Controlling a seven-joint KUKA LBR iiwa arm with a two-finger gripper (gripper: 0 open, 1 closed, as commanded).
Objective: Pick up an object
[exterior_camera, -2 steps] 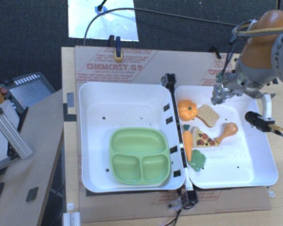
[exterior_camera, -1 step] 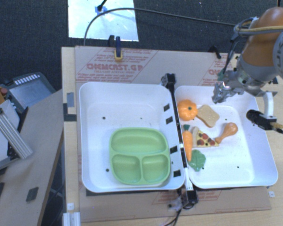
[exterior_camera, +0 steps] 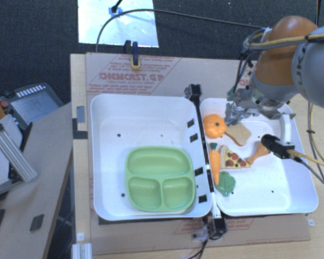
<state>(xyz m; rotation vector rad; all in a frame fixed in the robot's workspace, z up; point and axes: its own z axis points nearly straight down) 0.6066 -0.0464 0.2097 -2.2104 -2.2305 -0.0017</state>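
Hovering my pincer (exterior_camera: pixel 233 114) at the right bin's (exterior_camera: pixel 275 185) far left, between pumpkin (exterior_camera: pixel 215 127) and bread (exterior_camera: pixel 238 135), I should centre on the bread before dropping; whether my pincer is open, I cannot tell.

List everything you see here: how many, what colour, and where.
left bin: one, white, left side
right bin: one, white, right side
divided tray: one, green, left bin, near end
pumpkin: one, orange, right bin, far left
bread slice: one, tan, right of pumpkin
carrot: one, orange, along right bin's left wall
pizza slice: one, yellow, beside carrot
leafy piece: one, green, at carrot's near end
tan piece: one, brown, right of pizza slice
clamp: one, dark and yellow, behind bins
arm: one, grey and orange, from right
pincer: one, grey, above bread slice
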